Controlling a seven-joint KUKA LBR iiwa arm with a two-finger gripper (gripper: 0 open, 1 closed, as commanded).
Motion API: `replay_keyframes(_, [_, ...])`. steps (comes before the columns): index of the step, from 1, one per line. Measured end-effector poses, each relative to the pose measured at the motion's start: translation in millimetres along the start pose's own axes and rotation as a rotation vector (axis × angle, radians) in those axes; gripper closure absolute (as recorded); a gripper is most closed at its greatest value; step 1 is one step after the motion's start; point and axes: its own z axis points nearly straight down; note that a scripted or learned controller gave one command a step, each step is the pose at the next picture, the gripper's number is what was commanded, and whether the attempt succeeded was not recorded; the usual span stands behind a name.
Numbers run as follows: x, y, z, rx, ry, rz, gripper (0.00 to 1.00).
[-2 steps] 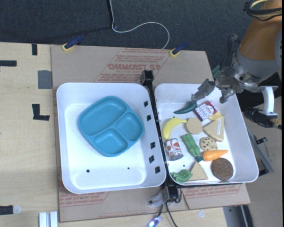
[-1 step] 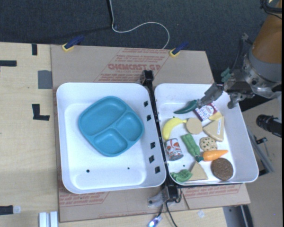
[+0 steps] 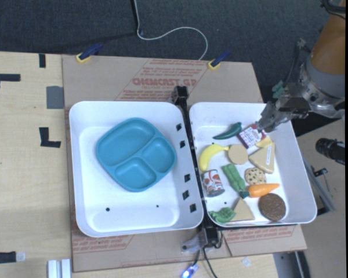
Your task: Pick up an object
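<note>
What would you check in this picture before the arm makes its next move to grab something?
1. Things to pick lie in the right bin: ok; a toy banana, a carrot, a green chili, a small can and more lie there.
2. Gripper is over that bin: ok, it sits above the far right corner.
3. Something lies under the gripper: ok, a small purple packet is beside it.
4. Gripper holds something: cannot tell.
5. Target stands apart from neighbours: not ok; the packet touches a cheese wedge, and the toys lie crowded.
6. Blue divided plate in the left bin is out of the way: ok.
</note>
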Motion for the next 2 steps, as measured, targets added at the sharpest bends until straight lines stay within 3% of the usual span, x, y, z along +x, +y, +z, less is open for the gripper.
replay_keyframes(1, [54.6, -44.2, -72.5, -0.007, 0.002, -0.005, 1.00])
replay_keyframes(2, [96.2, -50.0, -93.7, -0.004, 0.001, -0.003, 1.00])
